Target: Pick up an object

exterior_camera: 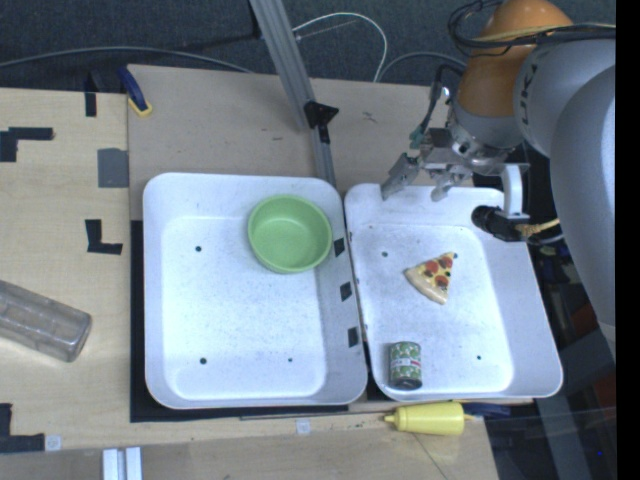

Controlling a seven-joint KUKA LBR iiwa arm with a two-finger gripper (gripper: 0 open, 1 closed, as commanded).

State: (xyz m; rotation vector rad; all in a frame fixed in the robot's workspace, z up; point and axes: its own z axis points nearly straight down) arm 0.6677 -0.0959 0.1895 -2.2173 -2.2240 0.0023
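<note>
No writing can be read at this size: the small can's (405,364) label is a dark green blur, and the letters on the arm's grey shell at the upper right are cut off and unclear.

The end effector (420,179) hangs at the upper right of the frame, over the far rim of the right bin (520,353). Its two fingers stand apart, one toward the bin's upper left corner and the other just right of it, with nothing between them. Whether the tips touch the rim cannot be told.

The right bin holds two things. A toy pizza slice (433,276) lies near its middle, tip pointing left. The small can stands near the lower edge, left of centre, well apart from the slice.

The left bin (190,358) holds a light green bowl (289,233), upright, in its upper right part, close to the wall it shares with the right bin.

On the table (210,108), a yellow squeeze bottle (432,418) lies on its side just below the right bin, and a clear plastic tumbler (40,320) lies on its side at the left edge of the frame.
</note>
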